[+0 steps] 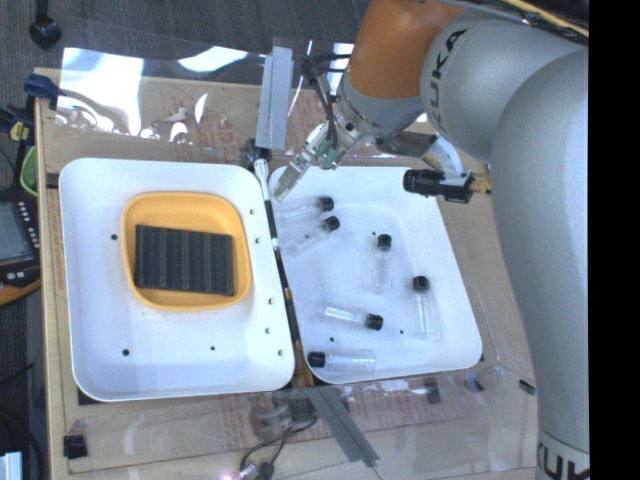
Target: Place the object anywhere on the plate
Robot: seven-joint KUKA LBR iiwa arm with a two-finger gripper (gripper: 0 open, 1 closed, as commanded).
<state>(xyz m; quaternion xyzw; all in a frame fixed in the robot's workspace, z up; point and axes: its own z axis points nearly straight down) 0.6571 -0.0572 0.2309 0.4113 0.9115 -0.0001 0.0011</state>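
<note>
A yellow plate (186,211) with a dark ribbed insert (186,260) lies in the left white bin (100,348). Several clear vials with black caps lie scattered in the right white bin (455,268): one (306,209) and another (312,234) near its top left corner, one (383,260) in the middle, others (349,316) (422,308) (340,359) toward the front. My gripper (289,177) hangs over the right bin's top left corner, pointing down and left, just above the nearest vial. I see nothing held in it.
The grey arm with its orange band (400,38) fills the upper right and reaches over the right bin. A grey metal bar (272,98) stands behind the divider between the bins. A black fitting (437,183) sits at the right bin's back edge.
</note>
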